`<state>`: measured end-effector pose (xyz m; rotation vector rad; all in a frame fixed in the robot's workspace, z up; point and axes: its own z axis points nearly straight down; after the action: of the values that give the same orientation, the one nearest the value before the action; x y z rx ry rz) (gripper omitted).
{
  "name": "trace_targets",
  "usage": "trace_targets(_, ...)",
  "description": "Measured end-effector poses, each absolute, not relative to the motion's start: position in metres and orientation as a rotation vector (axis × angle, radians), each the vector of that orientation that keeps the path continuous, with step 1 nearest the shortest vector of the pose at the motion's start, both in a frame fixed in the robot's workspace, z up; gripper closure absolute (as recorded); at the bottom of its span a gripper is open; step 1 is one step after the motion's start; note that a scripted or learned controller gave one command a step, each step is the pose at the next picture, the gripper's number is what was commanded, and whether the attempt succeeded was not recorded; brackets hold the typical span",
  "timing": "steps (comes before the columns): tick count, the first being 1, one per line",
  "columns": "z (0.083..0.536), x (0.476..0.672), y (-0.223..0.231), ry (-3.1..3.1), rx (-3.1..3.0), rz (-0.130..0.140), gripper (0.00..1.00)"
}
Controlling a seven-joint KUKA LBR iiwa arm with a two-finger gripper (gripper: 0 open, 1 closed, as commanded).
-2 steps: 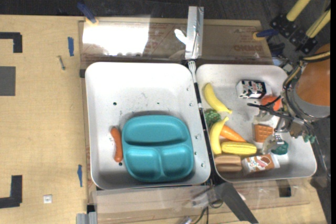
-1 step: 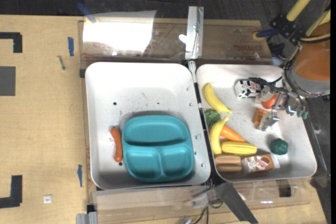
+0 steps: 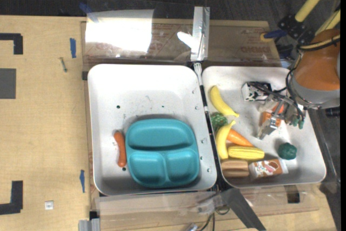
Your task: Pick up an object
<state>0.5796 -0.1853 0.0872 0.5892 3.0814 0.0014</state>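
The gripper (image 3: 268,126) hangs low over the right bin (image 3: 316,170), above bare floor between the carrot (image 3: 239,138) and the green ball (image 3: 287,150); whether its fingers are spread or pressed together cannot be told (they blur into the wrist hardware). Nothing shows between them. The likely targets crowd the bin's left and near side: two bananas (image 3: 220,100), the carrot, a bottle (image 3: 266,168). The left bin (image 3: 108,84) holds a teal tray (image 3: 161,152) and a sausage (image 3: 121,149).
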Motion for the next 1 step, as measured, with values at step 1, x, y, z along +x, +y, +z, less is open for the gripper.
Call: trace_targets(1, 0.0882, 0.5688, -0.0965, 3.067, 0.651, 0.006, 0.00)
